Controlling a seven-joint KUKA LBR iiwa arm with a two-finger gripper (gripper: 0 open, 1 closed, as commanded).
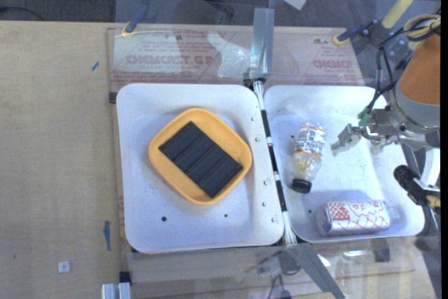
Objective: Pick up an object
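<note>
The arm (420,80) is seen reaching in over the right-hand bin (371,98), its orange band and grey wrist held above that bin's outer edge. The gripper (348,138) is extended from the wrist towards the bin's middle, hanging over bare white floor, and nothing is seen between its fingers. Whether the fingers are apart or together cannot be told from this slant.

A small clear bottle (306,155) with a black cap is found just beside the gripper, on the side away from the wrist; it is laid on its side, cap pointing towards the near edge of the bench, and is not touched by the gripper. A red-and-white patterned can (353,216) is laid on its side nearer the bench's front edge than the gripper, well clear of it.

Further beyond the bottle, in the other bin (133,171), a yellow tray (199,154) bearing a dark ribbed insert is set at a tilt
</note>
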